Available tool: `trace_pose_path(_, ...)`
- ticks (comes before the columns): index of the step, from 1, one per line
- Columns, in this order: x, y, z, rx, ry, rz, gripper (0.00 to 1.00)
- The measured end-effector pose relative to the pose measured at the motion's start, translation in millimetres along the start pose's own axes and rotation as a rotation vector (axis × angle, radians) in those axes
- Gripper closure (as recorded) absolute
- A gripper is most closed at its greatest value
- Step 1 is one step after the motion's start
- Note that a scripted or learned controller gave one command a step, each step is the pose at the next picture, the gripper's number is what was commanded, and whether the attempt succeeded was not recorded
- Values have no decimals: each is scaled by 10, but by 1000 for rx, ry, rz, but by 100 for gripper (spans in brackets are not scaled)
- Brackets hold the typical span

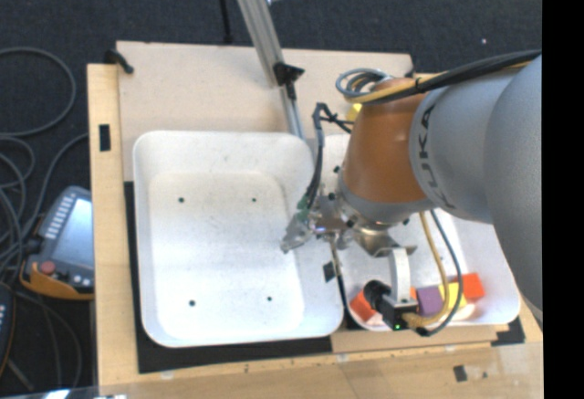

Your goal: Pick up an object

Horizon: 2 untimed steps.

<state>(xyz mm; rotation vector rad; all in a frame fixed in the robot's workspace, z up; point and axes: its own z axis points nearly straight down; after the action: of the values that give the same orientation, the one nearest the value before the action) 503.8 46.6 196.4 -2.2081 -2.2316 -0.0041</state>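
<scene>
You are looking down on a tan bench (201,78) with two white bins side by side. The left bin (219,242) shows its bare floor, marked by four small dark dots. The arm (438,151) comes in from the right, and its grey body and orange band cover most of the right bin (497,301), so you see just that bin's near end. There, at the near right, lie the objects you could pick: a red piece (362,304) against a white curved part, a purple block (428,299) just right of it, and an orange block (471,286) farther right, with a yellow cable (445,283) looping across them. The gripper (315,228) hangs below the orange band, over the wall where the two bins meet, its metal parts reaching toward the left bin's right edge. You cannot tell how wide the claw stands or whether anything sits in it; the wrist and cables hide that. A slanted aluminium bar (260,18) runs from the far side down to the bench. On the floor at the left sits a handheld pendant (64,242) among black cables.
</scene>
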Motion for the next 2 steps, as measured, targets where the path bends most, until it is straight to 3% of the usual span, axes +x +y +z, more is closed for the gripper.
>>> trace_pose_path(1, 260, -158, 1, 1, -2, 5, 0)
trace_pose_path(2, 244, -153, 2, 0, -3, 13, 0)
